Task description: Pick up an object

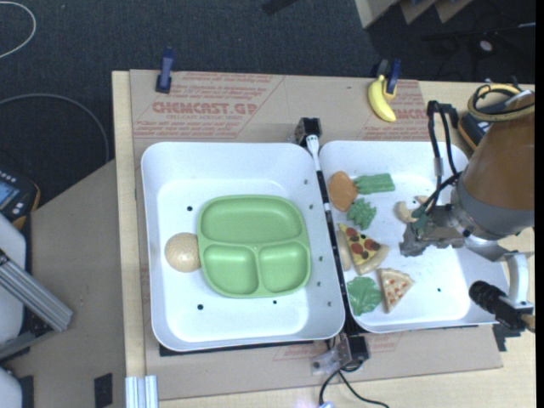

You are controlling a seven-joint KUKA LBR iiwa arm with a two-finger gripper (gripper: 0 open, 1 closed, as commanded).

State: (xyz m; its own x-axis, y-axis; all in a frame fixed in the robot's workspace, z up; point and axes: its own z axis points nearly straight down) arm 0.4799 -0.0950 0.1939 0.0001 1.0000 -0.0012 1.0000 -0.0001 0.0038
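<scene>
Grey gripper (422, 238) low in right bin (442, 306), I can't tell jaw state; approach step, pizza slice (364, 248) just left; next: close, lift.

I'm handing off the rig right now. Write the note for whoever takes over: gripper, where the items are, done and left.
Gripper: low in the right bin; fingers unclear, no object seen held.
Right bin: orange piece, green pieces, two pizza slices, small tan item by the gripper.
Left bin: green divided tray, beige ball beside it.
Done: nothing lifted.
Left: grasp and raise one object.
</scene>
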